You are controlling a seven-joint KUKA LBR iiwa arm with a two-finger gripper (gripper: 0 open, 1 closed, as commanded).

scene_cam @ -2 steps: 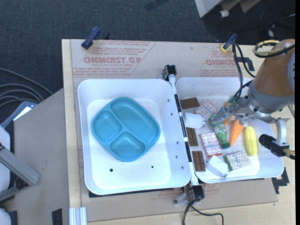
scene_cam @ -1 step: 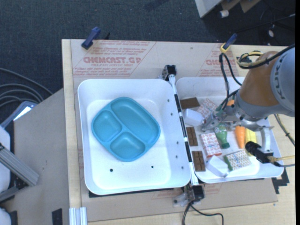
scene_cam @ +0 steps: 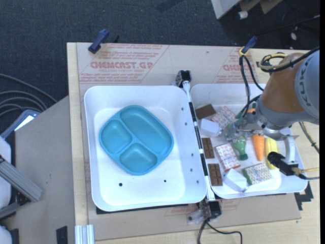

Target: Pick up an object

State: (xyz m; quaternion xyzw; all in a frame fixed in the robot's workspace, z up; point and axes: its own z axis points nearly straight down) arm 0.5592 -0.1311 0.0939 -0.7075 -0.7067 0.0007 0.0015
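My gripper (scene_cam: 235,131) hangs low over the middle of the right bin (scene_cam: 294,186), at the end of the grey and orange arm (scene_cam: 284,93). Right beneath and beside it lie a green bottle (scene_cam: 239,148), a white lump (scene_cam: 209,127) and a patterned packet (scene_cam: 223,117). An orange carrot (scene_cam: 259,146) and a yellow banana (scene_cam: 270,147) lie just right of the bottle. Whether anything sits in the gripper's grasp is hidden by the wrist.
The left bin (scene_cam: 101,187) holds a blue divided plate (scene_cam: 136,139). More items in the right bin: a brown block (scene_cam: 205,111), a red-patterned packet (scene_cam: 227,156), a green-patterned packet (scene_cam: 258,173), a white block (scene_cam: 234,181), brown bars (scene_cam: 207,146) along the left wall.
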